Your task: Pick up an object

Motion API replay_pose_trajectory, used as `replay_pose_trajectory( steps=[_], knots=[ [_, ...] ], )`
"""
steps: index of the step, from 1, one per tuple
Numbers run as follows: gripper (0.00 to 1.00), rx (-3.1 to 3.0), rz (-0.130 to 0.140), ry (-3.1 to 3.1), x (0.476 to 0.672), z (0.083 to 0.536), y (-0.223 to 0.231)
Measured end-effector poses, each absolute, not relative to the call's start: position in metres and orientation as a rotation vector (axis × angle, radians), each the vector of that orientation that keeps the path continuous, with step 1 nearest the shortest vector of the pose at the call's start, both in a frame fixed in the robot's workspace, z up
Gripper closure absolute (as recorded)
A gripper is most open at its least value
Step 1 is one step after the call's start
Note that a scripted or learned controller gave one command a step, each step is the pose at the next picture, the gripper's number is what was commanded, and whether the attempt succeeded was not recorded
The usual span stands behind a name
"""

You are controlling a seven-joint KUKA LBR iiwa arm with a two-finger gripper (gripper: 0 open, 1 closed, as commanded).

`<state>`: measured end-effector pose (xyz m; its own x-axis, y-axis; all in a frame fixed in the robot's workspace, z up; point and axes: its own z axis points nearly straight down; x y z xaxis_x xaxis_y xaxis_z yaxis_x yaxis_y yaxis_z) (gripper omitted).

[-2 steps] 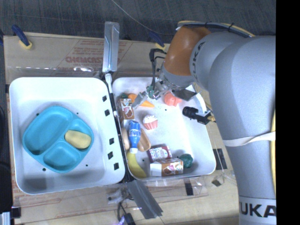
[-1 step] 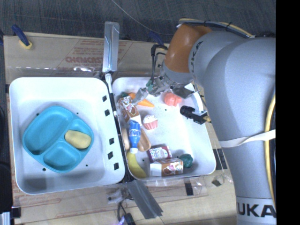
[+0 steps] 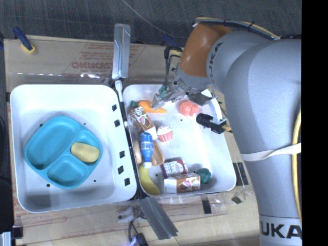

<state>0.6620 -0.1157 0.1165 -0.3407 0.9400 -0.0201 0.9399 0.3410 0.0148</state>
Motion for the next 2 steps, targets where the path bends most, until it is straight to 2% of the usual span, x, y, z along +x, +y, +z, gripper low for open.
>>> replay_pose_trajectory(
  steps=[1,2],
  knots=[
    [0.0,1.789,-0.003,2.553,0.661,0.116,-0.116],
    [0.0,2.091,0.008,2.333,0.66,0.102,-0.126]
  ],
)
